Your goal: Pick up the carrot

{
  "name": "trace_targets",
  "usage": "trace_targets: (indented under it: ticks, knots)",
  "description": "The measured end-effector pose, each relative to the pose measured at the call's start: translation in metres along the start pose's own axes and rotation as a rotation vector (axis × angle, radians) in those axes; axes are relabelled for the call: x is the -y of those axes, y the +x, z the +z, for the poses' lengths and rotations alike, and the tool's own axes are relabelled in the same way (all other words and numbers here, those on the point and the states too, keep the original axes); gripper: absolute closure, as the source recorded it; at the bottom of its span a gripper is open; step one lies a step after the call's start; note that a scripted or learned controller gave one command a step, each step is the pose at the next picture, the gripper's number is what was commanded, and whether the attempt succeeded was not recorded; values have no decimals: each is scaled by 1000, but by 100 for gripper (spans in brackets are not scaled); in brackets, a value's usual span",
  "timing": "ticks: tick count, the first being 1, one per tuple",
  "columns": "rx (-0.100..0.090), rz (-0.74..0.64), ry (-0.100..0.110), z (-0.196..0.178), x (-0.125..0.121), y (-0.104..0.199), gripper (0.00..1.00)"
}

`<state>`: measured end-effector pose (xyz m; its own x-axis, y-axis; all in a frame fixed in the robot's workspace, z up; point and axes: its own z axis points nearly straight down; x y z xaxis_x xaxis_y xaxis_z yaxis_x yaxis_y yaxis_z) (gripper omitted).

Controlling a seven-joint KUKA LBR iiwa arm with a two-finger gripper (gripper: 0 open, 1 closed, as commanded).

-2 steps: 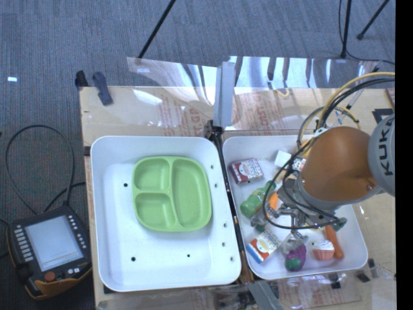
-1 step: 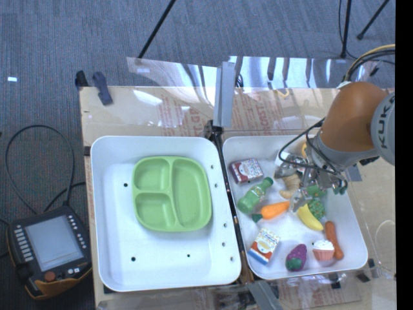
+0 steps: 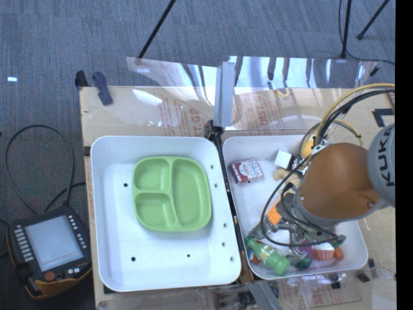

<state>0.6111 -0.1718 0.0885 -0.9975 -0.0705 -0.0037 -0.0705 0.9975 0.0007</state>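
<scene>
carrot [image 3: 275,214] is in right bin [image 3: 248,202], roughly mid-bin, showing as an orange bit at the left edge of the wrist; the rest is hidden under arm [image 3: 339,179]. arm reaches in from the right and hangs over the bin's near half, its orange band covering much of the floor there. gripper [image 3: 292,230] is low in the bin, just beside the carrot on its near side, only dark parts visible under the wrist. gripper state: can't tell, released or clenched. can't tell either whether it touches the carrot. green bottle [image 3: 271,256] lies on its side in the bin's near-left corner, just below the gripper. pink-white thing [image 3: 324,250] sits near the front wall right of the bottle, with a small orange piece [image 3: 338,254] touching it. red packet [image 3: 246,170] lies flat in the far-left part, well apart from the gripper. white block [image 3: 284,158] is near the far wall, next to the arm. left bin [image 3: 161,250] holds a green plate [image 3: 172,192] with three compartments, upright. pendant [image 3: 48,244] lies on the floor at far left.
</scene>
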Motion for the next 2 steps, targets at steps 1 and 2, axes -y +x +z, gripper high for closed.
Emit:
trace_targets:
  ticks: [1, 2]
  knots:
    - [-4, -579, -2, 1, -94, 122, 0]
    - [-4, -4, 0, 0, -42, -9, 0]
